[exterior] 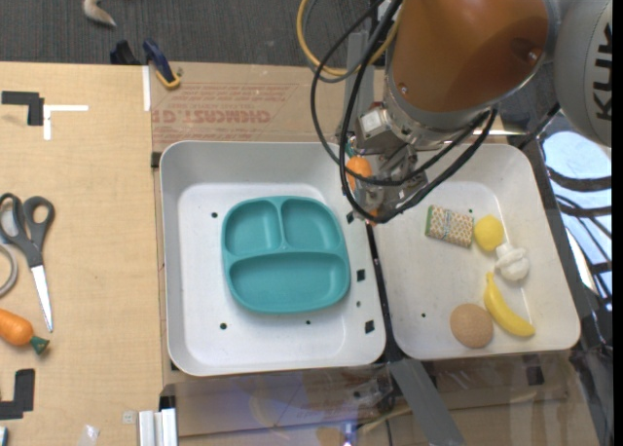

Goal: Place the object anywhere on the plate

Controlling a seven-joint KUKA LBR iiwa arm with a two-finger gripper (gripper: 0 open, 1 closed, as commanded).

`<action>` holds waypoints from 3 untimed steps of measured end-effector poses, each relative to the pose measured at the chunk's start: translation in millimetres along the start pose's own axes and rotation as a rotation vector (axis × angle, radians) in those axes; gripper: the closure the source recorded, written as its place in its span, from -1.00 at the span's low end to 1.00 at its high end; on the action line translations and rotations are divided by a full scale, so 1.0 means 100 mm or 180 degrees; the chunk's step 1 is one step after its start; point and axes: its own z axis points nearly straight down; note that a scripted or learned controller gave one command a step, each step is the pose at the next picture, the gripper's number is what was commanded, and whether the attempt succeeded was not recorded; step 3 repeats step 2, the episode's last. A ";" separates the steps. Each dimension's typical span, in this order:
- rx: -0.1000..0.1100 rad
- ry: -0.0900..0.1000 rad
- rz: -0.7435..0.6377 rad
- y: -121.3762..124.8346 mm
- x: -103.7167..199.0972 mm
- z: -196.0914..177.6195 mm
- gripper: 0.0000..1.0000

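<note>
A teal divided plate point(286, 253) lies in the left bin point(185, 240), a little left of its middle. My gripper point(374, 193) hangs over the divider between the two bins, just beyond the plate's upper right corner, under the big orange wrist band and a tangle of cables. A small orange object point(359, 167) shows right against the gripper's left side; I cannot make out whether it is gripped or only lying behind it. The right bin point(545, 240) holds a patterned packet point(449, 225), a lemon point(488, 232), a white piece point(512, 262), a banana point(507, 307) and a tan ball point(472, 325).
Left of the bins, on the wooden bench, lie scissors point(29, 240) and a carrot point(16, 329). A cardboard sheet point(243, 113) sits behind the left bin. The arm's body covers the right bin's back left corner.
</note>
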 end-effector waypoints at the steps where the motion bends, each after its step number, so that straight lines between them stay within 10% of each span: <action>1: -0.0012 0.0003 -0.0019 0.31 -0.53 0.22 1.00; 2: -0.0012 0.0003 -0.0015 0.31 -0.52 0.22 -1.00; 3: -0.0012 0.0003 -0.0015 0.31 -0.52 0.22 -1.00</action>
